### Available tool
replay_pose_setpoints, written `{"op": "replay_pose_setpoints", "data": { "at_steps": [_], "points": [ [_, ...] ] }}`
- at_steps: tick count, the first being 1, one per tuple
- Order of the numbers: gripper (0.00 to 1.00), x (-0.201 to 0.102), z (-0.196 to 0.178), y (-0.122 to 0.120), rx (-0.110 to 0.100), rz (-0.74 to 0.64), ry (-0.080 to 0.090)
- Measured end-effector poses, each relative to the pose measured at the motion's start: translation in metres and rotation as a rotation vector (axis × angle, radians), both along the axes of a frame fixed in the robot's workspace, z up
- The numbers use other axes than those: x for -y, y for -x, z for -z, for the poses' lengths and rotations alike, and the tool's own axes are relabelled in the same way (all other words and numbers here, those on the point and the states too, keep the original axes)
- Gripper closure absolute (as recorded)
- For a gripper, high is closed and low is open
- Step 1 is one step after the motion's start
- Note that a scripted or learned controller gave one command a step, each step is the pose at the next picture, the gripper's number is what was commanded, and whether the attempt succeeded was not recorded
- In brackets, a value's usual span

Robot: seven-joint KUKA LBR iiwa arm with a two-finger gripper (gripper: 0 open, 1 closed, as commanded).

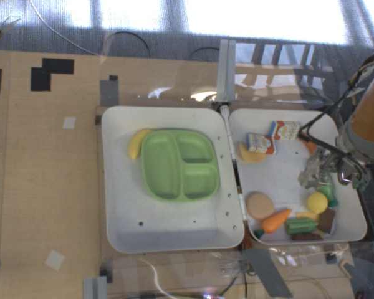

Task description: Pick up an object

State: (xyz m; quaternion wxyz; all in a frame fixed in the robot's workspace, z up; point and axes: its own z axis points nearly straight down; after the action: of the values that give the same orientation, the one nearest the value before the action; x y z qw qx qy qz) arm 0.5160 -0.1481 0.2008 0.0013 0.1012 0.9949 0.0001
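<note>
My gripper (314,170) hangs over the right side of the right bin (280,179), reaching in from the right. Just below it lie a yellow lemon (317,202) and a green piece (330,193), which the gripper partly covers. Toy foods are scattered through the same bin. Two small cartons (260,143) (285,130) lie near the back, with a yellow wedge (252,155) beside them. A tan round disc (260,205), an orange carrot (276,220), a green vegetable (301,225) and a brown block (326,220) lie along the front. Nothing shows between the gripper and any of them.
The left bin (121,185) holds a green divided plate (179,165) with a yellow banana (137,143) at its left edge. A raised divider (232,167) separates the two bins. Cables trail from the arm at the right.
</note>
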Motion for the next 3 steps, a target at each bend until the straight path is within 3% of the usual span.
{"op": "replay_pose_setpoints", "data": {
  "at_steps": [1,2,3],
  "points": [
    [1.00,-0.051,-0.003,0.027,0.005,-0.036,0.000],
    [1.00,0.008,-0.009,0.027,0.007,-0.323,0.005],
    [1.00,0.058,-0.025,-0.006,0.007,-0.633,0.007]
  ]
}}
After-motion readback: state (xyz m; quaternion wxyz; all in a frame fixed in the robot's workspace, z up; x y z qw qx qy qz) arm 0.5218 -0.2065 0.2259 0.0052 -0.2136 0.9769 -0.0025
